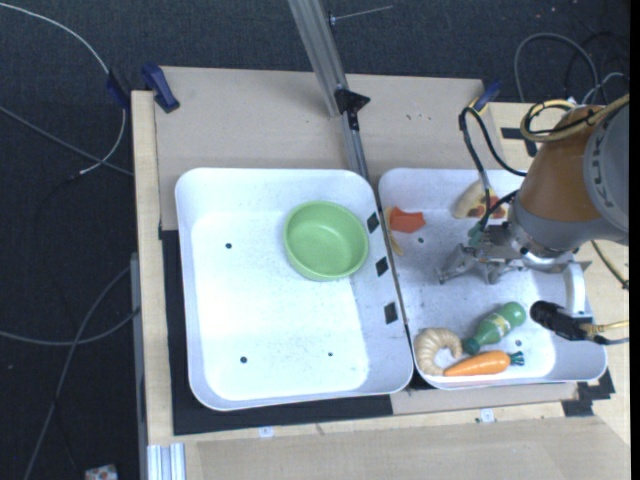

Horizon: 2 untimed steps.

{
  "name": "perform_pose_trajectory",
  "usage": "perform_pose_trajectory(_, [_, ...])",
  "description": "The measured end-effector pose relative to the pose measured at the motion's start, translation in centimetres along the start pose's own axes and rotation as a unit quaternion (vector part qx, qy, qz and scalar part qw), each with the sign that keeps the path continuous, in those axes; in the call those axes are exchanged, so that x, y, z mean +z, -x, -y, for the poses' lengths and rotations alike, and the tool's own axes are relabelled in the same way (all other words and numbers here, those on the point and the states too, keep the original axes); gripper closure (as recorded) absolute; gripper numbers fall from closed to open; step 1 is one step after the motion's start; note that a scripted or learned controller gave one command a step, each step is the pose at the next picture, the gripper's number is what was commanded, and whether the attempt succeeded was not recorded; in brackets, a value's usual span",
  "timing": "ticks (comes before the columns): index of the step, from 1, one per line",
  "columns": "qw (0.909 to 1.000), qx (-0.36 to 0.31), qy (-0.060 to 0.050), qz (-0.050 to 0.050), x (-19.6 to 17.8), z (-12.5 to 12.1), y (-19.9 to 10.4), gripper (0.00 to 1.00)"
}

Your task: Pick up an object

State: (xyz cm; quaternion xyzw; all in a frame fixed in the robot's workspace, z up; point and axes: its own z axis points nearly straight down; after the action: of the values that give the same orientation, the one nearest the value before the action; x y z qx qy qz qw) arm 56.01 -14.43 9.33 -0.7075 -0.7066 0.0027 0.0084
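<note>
Metal two-finger gripper (478, 264) sits low in the right shallow white plastic bin (432, 193), jaws splayed wide, nothing between them (tips look down at the bin floor). Candidates near the front wall: orange plastic carrot (476, 365), green bottle-shaped toy (495, 325), tan curled pastry toy (437, 346). Green round bowl (325, 239) sits in the left white bin (240, 318).

I see wood bench (250, 118), dark carpet (60, 268) with cables (70, 178) far left of claw, metal pole (315, 38).
</note>
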Motion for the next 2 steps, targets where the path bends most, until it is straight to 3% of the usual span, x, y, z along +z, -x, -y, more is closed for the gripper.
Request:
perform_pose_trajectory(1, [1.0, 0.0, 0.003, -0.001, -1.5, -0.2, -0.1, 1.0])
perform_pose_trajectory(2, [0.9999, 0.0, 0.01, 0.004, -7.1, -0.3, 0.9, 1.0])
